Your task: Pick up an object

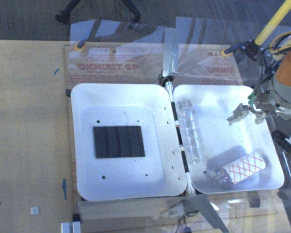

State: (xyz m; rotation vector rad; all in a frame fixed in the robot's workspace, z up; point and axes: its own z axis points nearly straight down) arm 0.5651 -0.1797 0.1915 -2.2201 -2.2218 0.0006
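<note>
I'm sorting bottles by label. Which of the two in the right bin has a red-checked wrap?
The bottle lying at the bin's near right corner; the other bottle, along the left wall, is bare clear plastic.

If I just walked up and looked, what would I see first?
Probably the dark ribbed rectangle lying flat in the middle of the left bin, because it stands out against the white. Next, in the right bin, a clear plastic bottle lies along the left wall and a bottle with a red criss-cross label lies near the front.
</note>
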